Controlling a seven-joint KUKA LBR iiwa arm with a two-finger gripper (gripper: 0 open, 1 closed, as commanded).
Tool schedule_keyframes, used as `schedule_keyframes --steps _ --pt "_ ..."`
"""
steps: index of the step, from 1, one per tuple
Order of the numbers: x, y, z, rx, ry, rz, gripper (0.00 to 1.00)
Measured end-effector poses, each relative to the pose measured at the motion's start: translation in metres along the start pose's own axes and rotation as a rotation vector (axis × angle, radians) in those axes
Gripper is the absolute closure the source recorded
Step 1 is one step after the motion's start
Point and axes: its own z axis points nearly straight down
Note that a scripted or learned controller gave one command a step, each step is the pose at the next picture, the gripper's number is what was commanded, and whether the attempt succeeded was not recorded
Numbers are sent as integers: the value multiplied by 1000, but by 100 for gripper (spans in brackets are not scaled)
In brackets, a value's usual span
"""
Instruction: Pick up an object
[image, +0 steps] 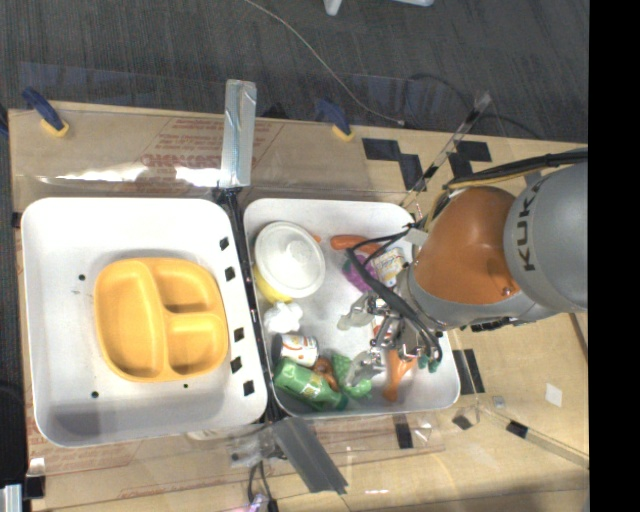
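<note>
My gripper (358, 345) reaches down into the right bin (330, 212) near its front right, below the orange wrist band. Its two metal fingers (351, 319) stand apart, open, with only bin floor visible between them. Just left of it lie a small white and orange toy (298, 349) and a white lump (283, 318). A green object (306, 385) lies along the bin's front wall, and an orange carrot-like piece (398, 375) sits to the gripper's right. A white bowl on a yellow base (290, 258) stands at the back left.
The left bin (60, 400) holds a yellow divided plate (160, 317). An orange piece (346, 241) and a purple item (357, 272) lie at the back of the right bin, partly under the arm. Cables hang around the wrist.
</note>
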Motion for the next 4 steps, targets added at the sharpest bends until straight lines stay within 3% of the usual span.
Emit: schedule_keyframes --steps 1,2,3,4 --pt "8 -21 35 1 -11 48 0" --pt "-13 -45 33 4 -17 -133 0" --pt "-14 -45 33 5 -16 -307 0" --pt "-42 -40 33 5 -15 -442 0"
